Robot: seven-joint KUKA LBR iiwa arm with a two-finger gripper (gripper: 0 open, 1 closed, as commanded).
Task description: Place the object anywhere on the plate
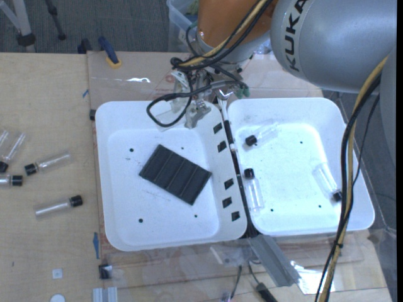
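Observation:
A black ridged rectangular plate (pixel 175 173) lies flat and turned at an angle in the middle of the left bin (pixel 104 168). Three clear vials with black caps lie in the right bin (pixel 352 168): one at the back left (pixel 261 134), one by the divider (pixel 253 187), one at the right (pixel 327 180). My gripper (pixel 199 113) hangs over the far right corner of the left bin, close to the divider, behind the plate and apart from it. Cables and the wrist crowd around it, and I see no vial in it.
Several more capped vials lie on the wooden bench left of the bins, among them one (pixel 60 204) and another (pixel 47 163). Black clips (pixel 227 184) line the divider between the bins. A black cable loop (pixel 165 109) droops over the left bin's far edge.

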